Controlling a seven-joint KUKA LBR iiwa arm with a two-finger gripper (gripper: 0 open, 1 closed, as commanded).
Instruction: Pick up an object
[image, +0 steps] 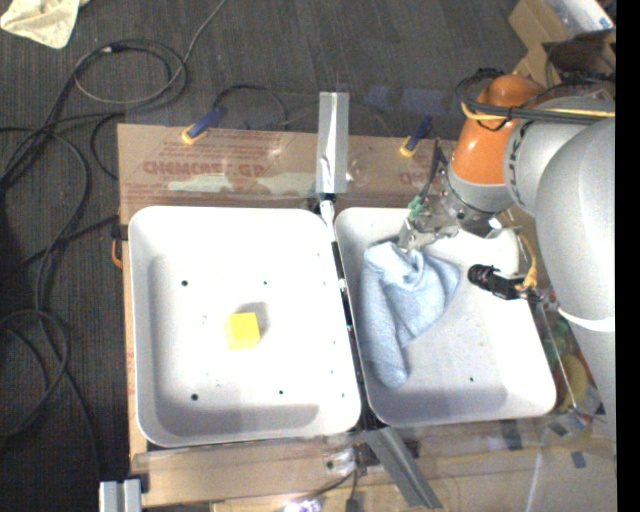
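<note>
On the surface (140, 180), seen from above at a slant, two shallow white bins sit side by side, their inner edges nearly touching. A sheet of brown cardboard (220, 165) with faded red lettering lies under them, and a strip of grey tape (332, 145) runs down it toward the gap between the bins.

The left bin (160, 250) contains one small yellow block (244, 329), lying near the middle of its floor, well apart from the walls.

The right bin (500, 390) contains a pale blue cloth (405, 300). It is crumpled and stretched long, from the upper middle of the bin down toward the lower left corner, close beside the bin's left wall.

The grey arm (575, 220) reaches in from the right, with its orange band (485, 150) above the wrist. The claw (417, 238) points down over the upper part of the right bin, and its tips meet the top end of the cloth. The cloth there is gathered up into a peak at the tips, so the claw appears to be clenched on it, though the fingers are small and partly blurred at this spot.

Black cables (70, 110) loop across the dark floor to the left and above the surface. A light rag (45, 20) lies at the top left corner.
</note>
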